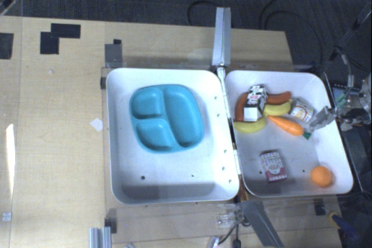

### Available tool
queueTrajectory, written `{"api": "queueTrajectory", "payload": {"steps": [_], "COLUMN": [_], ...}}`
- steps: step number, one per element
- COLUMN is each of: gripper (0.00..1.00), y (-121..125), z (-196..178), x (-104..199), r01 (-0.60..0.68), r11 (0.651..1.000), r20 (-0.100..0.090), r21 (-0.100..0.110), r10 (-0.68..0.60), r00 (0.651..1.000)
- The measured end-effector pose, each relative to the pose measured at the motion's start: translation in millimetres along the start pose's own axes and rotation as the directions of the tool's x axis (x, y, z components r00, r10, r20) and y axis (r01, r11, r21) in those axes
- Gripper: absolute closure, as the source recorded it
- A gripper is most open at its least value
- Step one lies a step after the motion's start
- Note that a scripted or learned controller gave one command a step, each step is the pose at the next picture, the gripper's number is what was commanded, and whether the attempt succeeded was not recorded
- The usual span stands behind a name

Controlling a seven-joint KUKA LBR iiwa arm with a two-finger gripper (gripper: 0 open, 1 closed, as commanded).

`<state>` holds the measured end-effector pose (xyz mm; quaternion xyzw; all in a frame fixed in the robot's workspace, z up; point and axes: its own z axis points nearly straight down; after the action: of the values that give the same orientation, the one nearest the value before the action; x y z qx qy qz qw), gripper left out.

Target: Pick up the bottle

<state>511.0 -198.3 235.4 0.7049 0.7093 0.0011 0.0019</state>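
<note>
Glossy blue plastic tray [167, 117]; smooth white bins [125, 183]; wooden bench [52, 125].

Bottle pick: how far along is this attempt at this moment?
Nothing looks done: the bottle lies in the right bin, among the carrot, banana and sausage. In hand: the gripper sits at the bin's right side, close beside the bottle, with nothing visibly held. Left: closing on the bottle and lifting it out.

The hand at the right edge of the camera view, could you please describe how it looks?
The hand is a small pale grey metallic piece reaching over the right bin's rim. Behind it sits a cluttered grey mechanism with thin dark cables and a small green spot. Its details are too small and blurred to make out further.
</note>
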Motion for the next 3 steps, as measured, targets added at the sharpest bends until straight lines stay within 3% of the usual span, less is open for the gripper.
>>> {"api": "queueTrajectory", "payload": {"steps": [1,2,3], "gripper": [0.00,0.00,0.00], "y": [89,130,160], "z": [38,148,38], "x": [-7,23,-4], "r01": [-0.088,-0.147,-0.145], "r11": [0.996,0.989,0.989], "r20": [0.000,0.001,0.001], "r21": [0.001,-0.004,-0.005], "r10": [0.088,0.147,0.145], "r00": [0.996,0.989,0.989]}}
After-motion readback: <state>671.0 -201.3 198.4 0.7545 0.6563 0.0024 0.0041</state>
